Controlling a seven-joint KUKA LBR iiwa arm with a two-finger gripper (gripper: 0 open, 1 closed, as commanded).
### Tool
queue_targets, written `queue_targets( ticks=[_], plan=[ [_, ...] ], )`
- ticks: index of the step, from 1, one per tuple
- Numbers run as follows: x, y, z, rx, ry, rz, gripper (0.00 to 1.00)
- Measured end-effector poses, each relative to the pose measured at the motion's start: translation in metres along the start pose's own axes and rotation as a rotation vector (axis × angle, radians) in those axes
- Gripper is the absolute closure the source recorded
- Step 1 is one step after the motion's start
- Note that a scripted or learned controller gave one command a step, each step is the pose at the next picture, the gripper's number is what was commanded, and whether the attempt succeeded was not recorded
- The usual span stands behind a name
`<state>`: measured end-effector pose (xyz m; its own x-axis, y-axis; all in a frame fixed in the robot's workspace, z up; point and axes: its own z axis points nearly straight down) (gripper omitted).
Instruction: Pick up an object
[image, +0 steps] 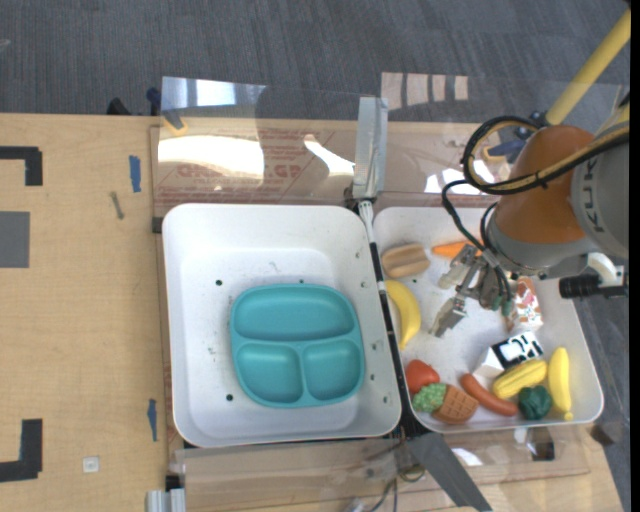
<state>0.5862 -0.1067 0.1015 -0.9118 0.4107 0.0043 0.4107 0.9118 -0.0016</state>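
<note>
Yellow banana (406, 310) left of end effector (452, 312)

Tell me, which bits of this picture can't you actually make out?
- Gripper, camera view: too small to tell whether it holds anything.
- Right bin, far corner: hidden under the orange arm.
- Small packet: print too small to read.

Left bin and counter fittings, viewed from above.
Teal three-compartment tray (296, 343) lying flat at centre of left white bin (190, 300); bin resting on brown counter (70, 300); blue tape strip (134, 172) and black corner markings (28, 165) on counter at left.
</note>
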Motion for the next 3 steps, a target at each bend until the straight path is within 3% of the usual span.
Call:
queue_targets(
  ticks=[1, 2, 3],
  plan=[
    [-0.057, 0.007, 0.011, -0.002, -0.009, -0.047, 0.00],
    [-0.005, -0.094, 0.012, -0.001, -0.014, 0.066, 0.00],
    [0.051, -0.101, 0.012, -0.005, -0.018, 0.190, 0.00]
  ],
)
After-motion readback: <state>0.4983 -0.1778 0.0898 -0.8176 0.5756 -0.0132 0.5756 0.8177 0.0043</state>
